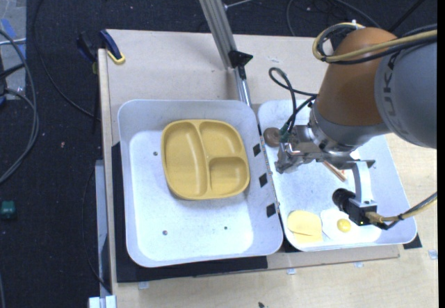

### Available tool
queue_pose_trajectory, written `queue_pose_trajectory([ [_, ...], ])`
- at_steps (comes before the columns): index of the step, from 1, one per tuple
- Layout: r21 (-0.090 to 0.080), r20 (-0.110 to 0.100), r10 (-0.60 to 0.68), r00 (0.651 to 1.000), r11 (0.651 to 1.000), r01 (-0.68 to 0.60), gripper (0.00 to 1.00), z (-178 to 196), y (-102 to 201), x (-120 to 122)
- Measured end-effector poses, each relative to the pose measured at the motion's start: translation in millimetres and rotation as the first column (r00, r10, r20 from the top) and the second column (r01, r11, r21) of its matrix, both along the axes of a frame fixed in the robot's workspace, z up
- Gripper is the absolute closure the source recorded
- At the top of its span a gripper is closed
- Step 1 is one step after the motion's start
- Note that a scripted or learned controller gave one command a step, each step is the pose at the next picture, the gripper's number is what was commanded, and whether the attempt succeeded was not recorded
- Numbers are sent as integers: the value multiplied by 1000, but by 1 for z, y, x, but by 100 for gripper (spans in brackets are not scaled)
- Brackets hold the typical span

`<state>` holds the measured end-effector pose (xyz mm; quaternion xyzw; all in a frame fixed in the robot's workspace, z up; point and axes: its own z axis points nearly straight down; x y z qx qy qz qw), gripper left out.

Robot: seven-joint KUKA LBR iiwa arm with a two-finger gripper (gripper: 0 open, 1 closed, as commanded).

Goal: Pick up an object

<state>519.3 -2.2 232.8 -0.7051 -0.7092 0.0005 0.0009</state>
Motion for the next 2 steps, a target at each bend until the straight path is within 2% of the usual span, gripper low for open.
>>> queue_pose_trajectory([
  [2, 0, -1, 1, 1000, 1000, -1, 100, -11, 94, -14],
])
